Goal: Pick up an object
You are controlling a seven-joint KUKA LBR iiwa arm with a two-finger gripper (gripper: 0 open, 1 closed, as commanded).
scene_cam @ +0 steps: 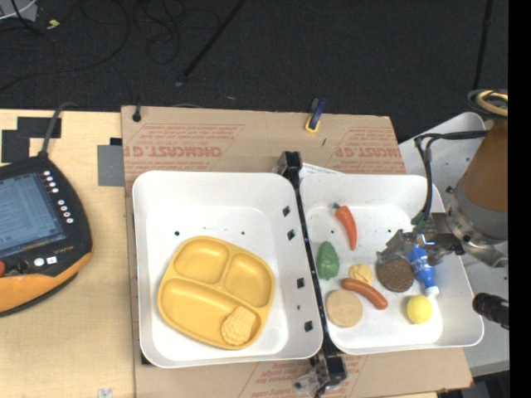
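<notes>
The right bin holds several toy foods. A red chili lies near its middle, with a green pepper below it to the left. Further forward are a sausage, a round tan bun and a yellow lemon. A brown round patty and a blue bottle lie side by side at the bin's right. My gripper hangs low just over those two, reaching in from the right. A small pale yellow piece sits left of the patty.
The left bin carries a yellow divided plate with a corn cob in its front compartment. A black divider runs between the bins. A teach pendant rests on the bench at far left.
</notes>
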